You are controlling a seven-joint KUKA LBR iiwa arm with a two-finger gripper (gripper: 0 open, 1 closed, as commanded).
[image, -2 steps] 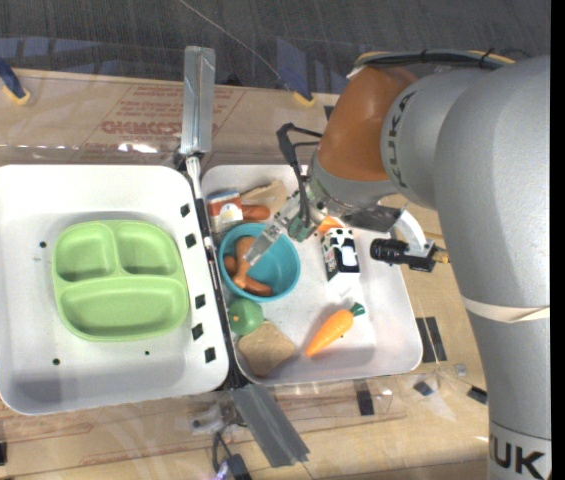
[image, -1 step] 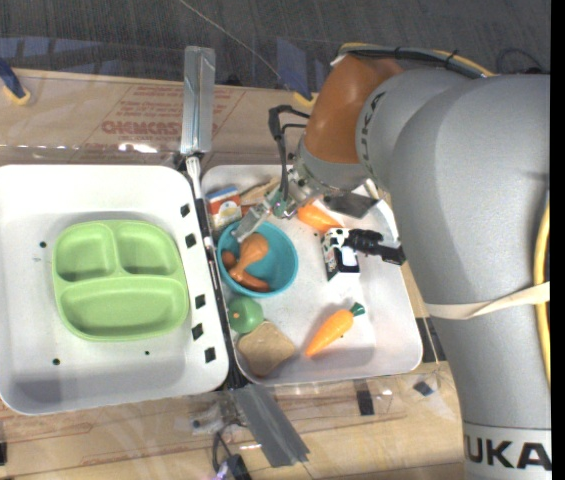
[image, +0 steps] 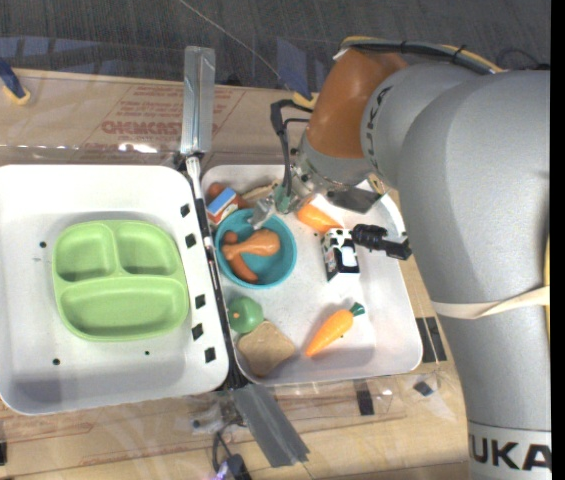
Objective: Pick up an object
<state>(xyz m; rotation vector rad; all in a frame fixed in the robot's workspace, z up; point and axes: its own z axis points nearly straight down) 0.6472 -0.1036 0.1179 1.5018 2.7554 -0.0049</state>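
Two white bins sit on the worktop, and the arm [image: 432,148] reaches into the right bin [image: 387,353], its jaws [image: 284,200] low at the far rim of a blue bowl [image: 278,265]. Whether they are open or closed I cannot tell. Nearest, just below them, an orange toy [image: 247,250] lies in the bowl, long axis slanting away to their lower left.

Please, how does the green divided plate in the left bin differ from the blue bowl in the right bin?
The green divided plate is wider and flatter than the blue bowl, which is round and deeper. The plate has three compartments with nothing in them, while the bowl has one hollow that holds orange-brown toy food. The plate lies alone in its bin; the bowl has toys around it. Both sit upright.
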